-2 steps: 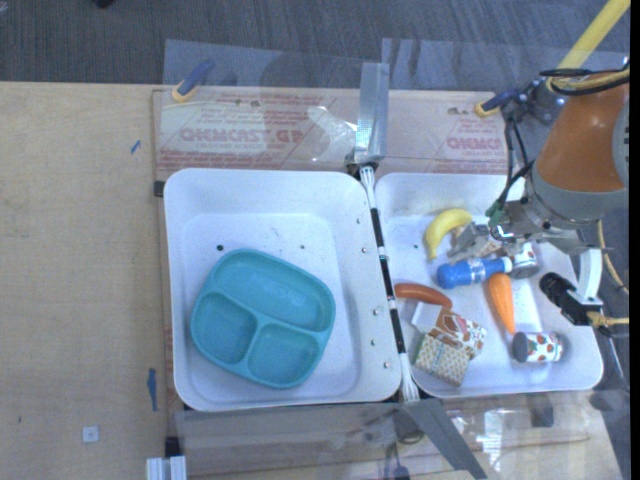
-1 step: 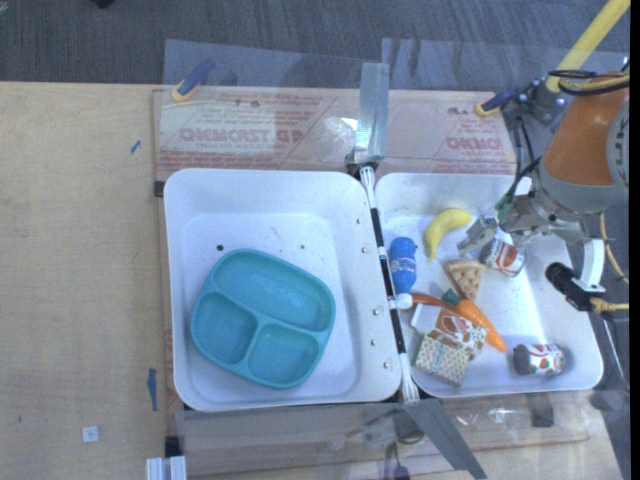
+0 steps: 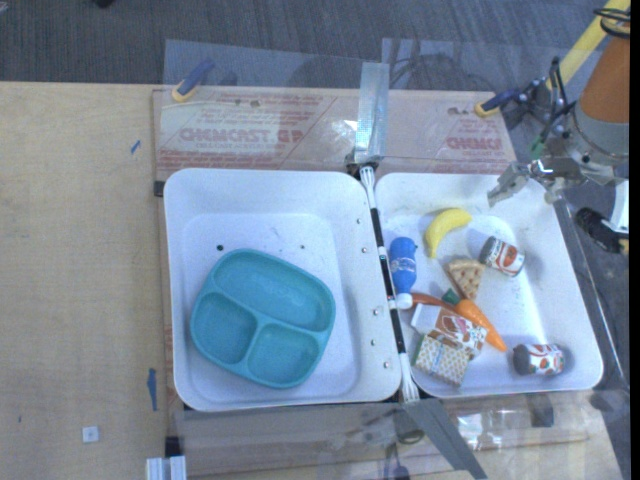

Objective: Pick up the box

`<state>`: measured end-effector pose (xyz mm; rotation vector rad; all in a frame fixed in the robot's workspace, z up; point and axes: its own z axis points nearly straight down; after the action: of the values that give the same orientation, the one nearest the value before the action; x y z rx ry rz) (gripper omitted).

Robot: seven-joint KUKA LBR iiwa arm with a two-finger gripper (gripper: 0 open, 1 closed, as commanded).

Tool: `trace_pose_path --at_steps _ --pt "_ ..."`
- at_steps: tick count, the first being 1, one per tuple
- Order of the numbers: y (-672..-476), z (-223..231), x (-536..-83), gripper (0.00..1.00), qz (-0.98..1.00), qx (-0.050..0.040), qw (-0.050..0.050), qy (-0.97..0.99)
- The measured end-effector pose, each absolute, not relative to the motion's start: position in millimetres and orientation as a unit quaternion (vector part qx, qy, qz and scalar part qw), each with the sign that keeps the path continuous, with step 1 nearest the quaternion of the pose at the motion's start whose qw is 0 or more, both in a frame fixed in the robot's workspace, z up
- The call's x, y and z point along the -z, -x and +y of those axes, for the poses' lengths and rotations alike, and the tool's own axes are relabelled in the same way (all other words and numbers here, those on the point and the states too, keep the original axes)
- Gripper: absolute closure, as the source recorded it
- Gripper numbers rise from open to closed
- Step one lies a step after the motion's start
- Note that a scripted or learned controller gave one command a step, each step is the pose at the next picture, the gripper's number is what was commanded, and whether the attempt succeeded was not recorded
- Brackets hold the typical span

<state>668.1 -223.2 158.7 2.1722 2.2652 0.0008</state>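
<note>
- Gripper (image 3: pixel 527 180): hangs over the far right corner of the right bin (image 3: pixel 585 313); its two fingers stand spread, nothing between them.
- Box (image 3: pixel 449 346): lies in the near left part of the right bin, close to the divider, well apart from the gripper. You have what may be two cartons here: a red-and-white one, and a patterned one just beside it toward the near edge; I cannot tell which is meant, nor whether they touch.
- Crowding: a carrot (image 3: pixel 463 310) lies across the red-and-white carton's far side, with a cracker-like wedge (image 3: pixel 464 276) just beyond.
- Approach, in my judgement: bring the spread fingers down from above and close across the short sides; the patterned carton looks the freer target. Keep clear of the carrot and the bin wall.
- Other contents: blue bottle (image 3: pixel 402 261), banana (image 3: pixel 445 228), two small cans (image 3: pixel 501 255).
- Left bin (image 3: pixel 190 208): holds a teal divided plate (image 3: pixel 262 316).
- Writing: "CHEMCAST" reads on the protective sheet (image 3: pixel 255 133) behind the bins; carton and can labels are too small to read.
</note>
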Motion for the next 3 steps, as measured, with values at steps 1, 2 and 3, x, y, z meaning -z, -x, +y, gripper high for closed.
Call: trace_pose_path --at_steps 1,2,3 --pt "-646.9 -221.6 -141.5 0.00 0.741 -0.0036 0.006 -0.671" --pt "-647.2 -221.6 -140.3 0.00 0.751 -0.0065 0.012 -0.661" --pt "-646.9 -221.7 -139.6 0.00 0.757 -0.0078 0.015 -0.653"
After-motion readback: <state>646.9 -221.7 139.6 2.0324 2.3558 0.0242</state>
